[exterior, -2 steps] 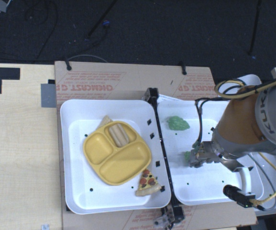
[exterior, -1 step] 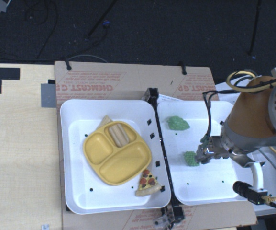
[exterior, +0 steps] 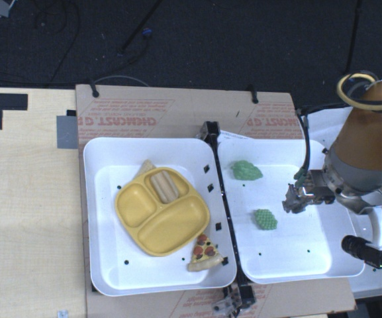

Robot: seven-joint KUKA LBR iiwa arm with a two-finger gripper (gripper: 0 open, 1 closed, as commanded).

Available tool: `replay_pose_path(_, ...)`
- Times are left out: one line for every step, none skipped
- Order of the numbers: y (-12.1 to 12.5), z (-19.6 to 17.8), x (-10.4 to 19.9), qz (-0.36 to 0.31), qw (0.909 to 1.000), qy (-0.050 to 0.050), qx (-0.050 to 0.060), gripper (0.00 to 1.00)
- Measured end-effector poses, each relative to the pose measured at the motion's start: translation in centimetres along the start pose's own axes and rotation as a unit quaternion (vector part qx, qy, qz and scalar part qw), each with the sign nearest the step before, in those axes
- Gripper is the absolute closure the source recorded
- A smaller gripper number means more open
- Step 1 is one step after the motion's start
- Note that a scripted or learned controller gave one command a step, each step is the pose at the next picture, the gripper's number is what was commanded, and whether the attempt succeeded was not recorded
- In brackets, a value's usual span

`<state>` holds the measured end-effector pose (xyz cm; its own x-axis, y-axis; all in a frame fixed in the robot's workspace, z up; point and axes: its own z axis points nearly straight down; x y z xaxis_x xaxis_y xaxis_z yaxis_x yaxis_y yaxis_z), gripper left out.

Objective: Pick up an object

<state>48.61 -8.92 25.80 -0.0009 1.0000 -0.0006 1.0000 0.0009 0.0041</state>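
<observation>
In the camera view, the gripper hangs over the right bin, toward its 3 o'clock side; whether it is open or closed I cannot tell. Nothing visibly sits in its grasp, so the pick looks not yet done. The nearest candidate, a green bumpy piece, lies at the gripper's 8 o'clock, just beside it. A second green piece lies at its 10 o'clock. The left bin holds a yellow divided plate and a pizza slice.

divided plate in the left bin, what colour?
Yellow. The divided plate shows plainly in the camera view, lying in the left bin.
</observation>
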Motion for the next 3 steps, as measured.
replay_pose_path(1.8, 1.8, 4.7, -0.001, 1.0000, 0.001, 0.004, 1.00)
replay_pose_path(3.3, 1.3, 9.3, -0.002, 1.0000, 0.001, 0.003, 1.00)
replay_pose_path(5.7, 2.6, 13.7, -0.002, 1.0000, 0.001, 0.004, 1.00)
